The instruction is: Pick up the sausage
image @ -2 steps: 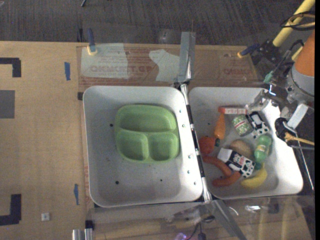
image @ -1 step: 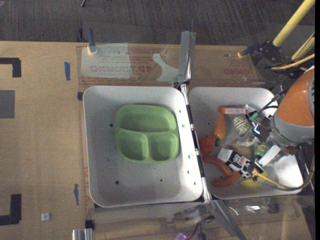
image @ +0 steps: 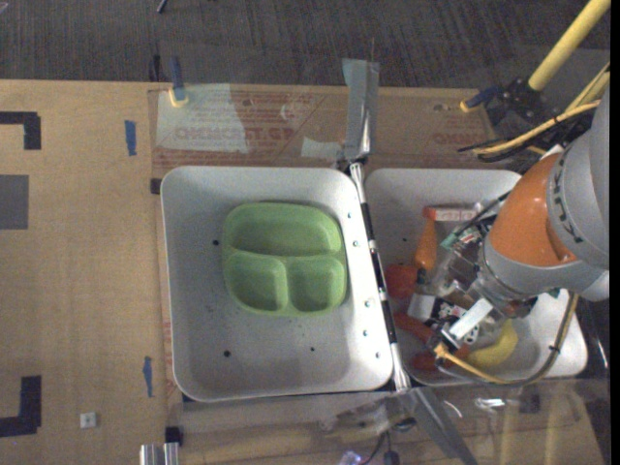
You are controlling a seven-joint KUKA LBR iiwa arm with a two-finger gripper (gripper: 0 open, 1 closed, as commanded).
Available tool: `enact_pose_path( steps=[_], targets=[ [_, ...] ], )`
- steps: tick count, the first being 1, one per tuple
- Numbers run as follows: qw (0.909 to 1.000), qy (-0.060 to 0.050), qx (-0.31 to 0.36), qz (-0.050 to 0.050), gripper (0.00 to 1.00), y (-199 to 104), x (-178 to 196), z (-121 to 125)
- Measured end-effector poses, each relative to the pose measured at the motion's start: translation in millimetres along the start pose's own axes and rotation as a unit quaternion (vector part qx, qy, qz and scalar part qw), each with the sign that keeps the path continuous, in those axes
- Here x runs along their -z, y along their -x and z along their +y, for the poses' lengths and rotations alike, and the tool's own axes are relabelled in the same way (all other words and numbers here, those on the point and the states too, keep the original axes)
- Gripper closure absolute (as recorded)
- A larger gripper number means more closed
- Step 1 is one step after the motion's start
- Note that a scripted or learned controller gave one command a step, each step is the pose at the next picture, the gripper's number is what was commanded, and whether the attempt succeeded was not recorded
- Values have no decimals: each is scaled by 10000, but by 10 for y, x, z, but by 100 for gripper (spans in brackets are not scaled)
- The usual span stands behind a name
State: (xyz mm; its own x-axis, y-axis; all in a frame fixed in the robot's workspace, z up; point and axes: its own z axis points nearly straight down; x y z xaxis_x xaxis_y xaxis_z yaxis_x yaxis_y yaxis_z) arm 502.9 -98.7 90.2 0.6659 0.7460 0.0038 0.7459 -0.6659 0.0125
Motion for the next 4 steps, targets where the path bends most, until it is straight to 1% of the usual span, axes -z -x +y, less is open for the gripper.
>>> enact_pose_path(
  steps=[1, 2, 3, 4],
  targets=[
    [9964, -70, -840, -33, 0, 89, 940, -225],
    [9839, -64, -1787, -26, 0, -28, -33, 6],
    [9841, -67, -1777, -25, 100, -35, 66, 6],
    [9847, -67, -1739, -34, 100, -1533, 941, 264]
  ],
)
